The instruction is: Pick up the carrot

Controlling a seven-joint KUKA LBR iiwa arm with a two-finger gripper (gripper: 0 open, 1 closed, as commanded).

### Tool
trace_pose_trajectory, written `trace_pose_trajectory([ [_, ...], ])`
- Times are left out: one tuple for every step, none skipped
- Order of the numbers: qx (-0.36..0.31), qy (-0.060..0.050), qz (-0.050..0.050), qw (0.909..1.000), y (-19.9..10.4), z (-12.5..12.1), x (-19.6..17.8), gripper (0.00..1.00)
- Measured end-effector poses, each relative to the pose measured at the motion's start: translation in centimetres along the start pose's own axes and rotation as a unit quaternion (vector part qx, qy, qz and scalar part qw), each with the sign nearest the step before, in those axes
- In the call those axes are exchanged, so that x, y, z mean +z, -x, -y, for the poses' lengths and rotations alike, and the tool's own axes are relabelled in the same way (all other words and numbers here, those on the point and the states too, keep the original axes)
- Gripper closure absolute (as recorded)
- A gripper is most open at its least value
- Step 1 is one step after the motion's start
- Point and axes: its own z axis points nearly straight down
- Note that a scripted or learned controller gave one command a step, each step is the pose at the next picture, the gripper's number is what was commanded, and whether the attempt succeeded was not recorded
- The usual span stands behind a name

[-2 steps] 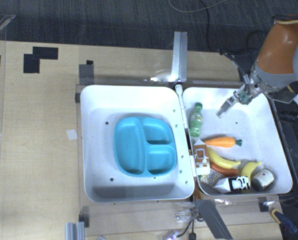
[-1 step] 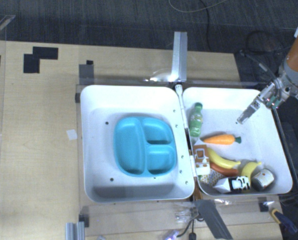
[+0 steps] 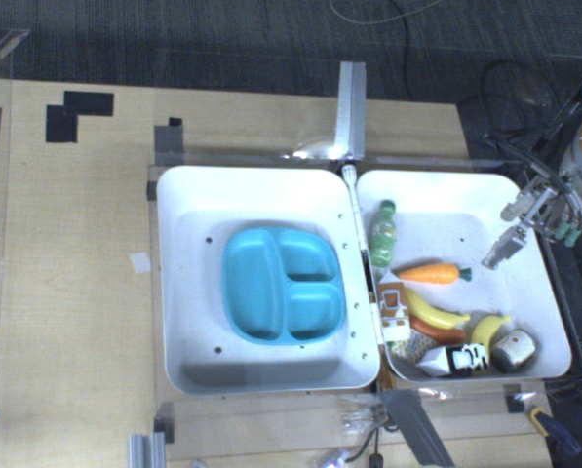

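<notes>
Claw point(image 3: 510, 232) tips blurry, right of carrot point(image 3: 430, 274).

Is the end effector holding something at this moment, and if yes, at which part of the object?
Nothing is held. The end effector hangs over the right bin, apart from the carrot, which lies untouched on the bin floor beside the bottle.

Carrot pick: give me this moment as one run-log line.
carrot: lying in right bin, above banana | end effector: over right bin, right of carrot, apart from it | pick: not yet done
</notes>
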Motion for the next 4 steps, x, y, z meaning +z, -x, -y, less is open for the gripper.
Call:
trace_pose_trajectory([
  [-0.104, 0.0, 0.0, 0.9946, 1.6, -2.6, 4.1, 0.0],
  [-0.193, 0.0, 0.002, 0.9812, 7.0, 0.3, -4.5, 0.0],
  [-0.311, 0.001, 0.002, 0.9503, 10.6, -4.5, -3.3, 0.0],
  [-0.46, 0.001, 0.0, 0.8879, 7.0, -4.3, 2.4, 0.0],
])
